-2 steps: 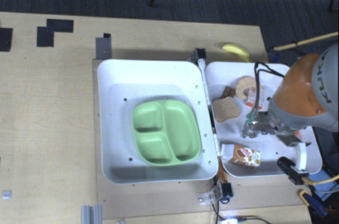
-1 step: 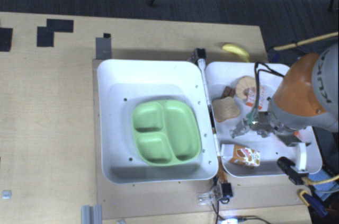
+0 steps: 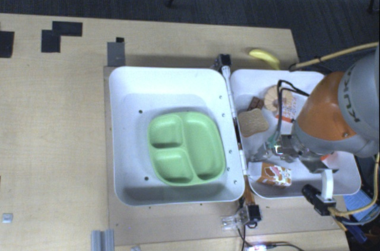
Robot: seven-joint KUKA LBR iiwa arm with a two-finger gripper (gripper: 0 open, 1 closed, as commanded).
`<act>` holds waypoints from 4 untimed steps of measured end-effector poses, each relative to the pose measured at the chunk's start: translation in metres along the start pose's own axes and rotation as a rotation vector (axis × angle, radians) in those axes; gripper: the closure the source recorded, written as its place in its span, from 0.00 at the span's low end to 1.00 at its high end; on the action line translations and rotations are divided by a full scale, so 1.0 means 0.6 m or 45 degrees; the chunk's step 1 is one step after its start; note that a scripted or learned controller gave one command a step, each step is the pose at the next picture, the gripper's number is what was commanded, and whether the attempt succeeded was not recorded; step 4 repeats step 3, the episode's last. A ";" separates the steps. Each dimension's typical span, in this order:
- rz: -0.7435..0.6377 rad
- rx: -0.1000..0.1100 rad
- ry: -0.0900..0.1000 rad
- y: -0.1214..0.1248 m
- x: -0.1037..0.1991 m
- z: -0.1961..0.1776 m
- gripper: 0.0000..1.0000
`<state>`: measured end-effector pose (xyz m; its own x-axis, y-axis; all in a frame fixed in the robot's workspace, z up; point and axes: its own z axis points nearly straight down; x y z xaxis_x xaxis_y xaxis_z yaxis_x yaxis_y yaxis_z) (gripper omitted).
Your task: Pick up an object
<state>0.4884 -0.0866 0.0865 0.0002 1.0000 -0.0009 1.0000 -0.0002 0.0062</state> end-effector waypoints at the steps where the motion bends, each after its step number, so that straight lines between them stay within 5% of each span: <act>1: -0.003 -0.007 0.000 0.004 0.000 -0.019 1.00; 2: -0.002 -0.007 0.000 0.004 0.001 -0.019 0.00; 3: -0.007 -0.012 0.000 0.006 0.001 -0.036 1.00; 4: -0.007 -0.012 0.000 0.006 0.001 -0.036 1.00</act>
